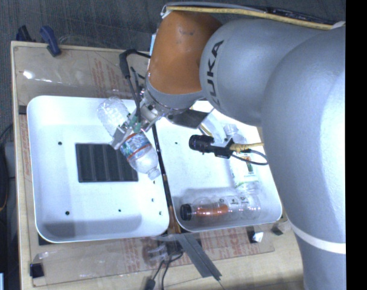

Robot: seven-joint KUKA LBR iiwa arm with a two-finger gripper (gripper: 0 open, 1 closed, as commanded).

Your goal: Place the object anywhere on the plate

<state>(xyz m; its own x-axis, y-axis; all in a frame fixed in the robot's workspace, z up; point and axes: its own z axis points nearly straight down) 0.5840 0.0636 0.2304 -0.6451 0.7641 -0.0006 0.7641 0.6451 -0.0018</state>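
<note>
Gripping: jaws closed narrow across the middle of the clear plastic water bottle; the bottle body sits between them.
Bottle pose: on a slant, crumpled base toward the upper left, pale cap toward the lower right, printed label just below the jaws.
Bottle position: over the right side of the left shallow white bin, with the cap end close to the seam where the two bins meet.
Bottle height: cannot tell whether it is lifted or touching the bin floor.
Plate: dark ribbed rectangular plate lying flat on the left bin floor, a little left of centre.
Bottle vs plate: the labelled part overlaps the plate's upper right corner in this view; most of the bottle is off the plate, up and to the right.
Arm: grey robot arm with an orange band comes in from the right and covers the far part of the right shallow white bin.
Right bin, near wall: clear plastic bottle with brown contents and a dark cap, on its side along the wall, cap to the left.
Right bin, right side: second clear bottle with a green-marked label, just above the brown one and partly under the arm.
Surface: pale board surface under both bins, with a blue clamp at its far left corner.
</note>
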